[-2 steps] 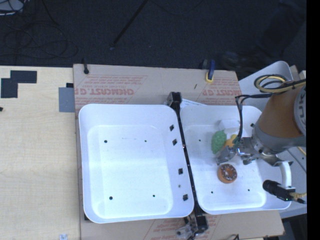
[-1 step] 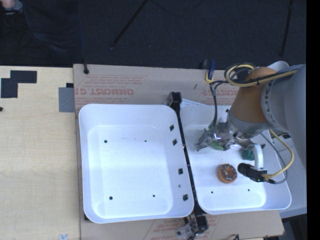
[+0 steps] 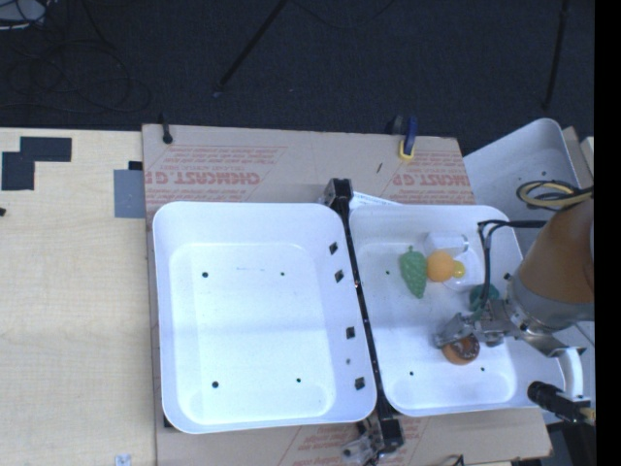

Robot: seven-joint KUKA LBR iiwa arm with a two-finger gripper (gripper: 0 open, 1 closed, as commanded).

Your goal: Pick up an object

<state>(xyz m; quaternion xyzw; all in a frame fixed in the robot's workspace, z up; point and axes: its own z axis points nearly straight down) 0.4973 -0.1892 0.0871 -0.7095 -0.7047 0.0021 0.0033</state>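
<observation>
Tabletop (image 3: 68,299): a pale wooden surface, with a brown cardboard sheet (image 3: 291,168) under two shallow white bins set side by side.

Left bin (image 3: 175,231): the larger-looking tray, its floor showing a few small dark holes.

Right bin (image 3: 408,396): joined to the left bin along a black clamped seam; it carries all the loose objects.

Arm (image 3: 558,260): grey with an orange band, reaching in from the right over the near right part of the right bin.

Tool (image 3: 464,336): low over the floor of the right bin, at its near right; whether its tips are spread or closed cannot be told from here.

Green object (image 3: 414,273): a flat, leaf-like piece lying on the bin floor toward the far middle of the right bin, well apart from the tool.

Orange ball (image 3: 442,267): just beside the green object on its right, with a clear, glassy item (image 3: 448,245) touching it on the far side.

Brown round object (image 3: 461,351): directly at the tool, partly covered by it on the near side; a grasp between the tips cannot be confirmed.

Blue and yellow clamp (image 3: 408,136): on the far edge of the cardboard sheet.
</observation>
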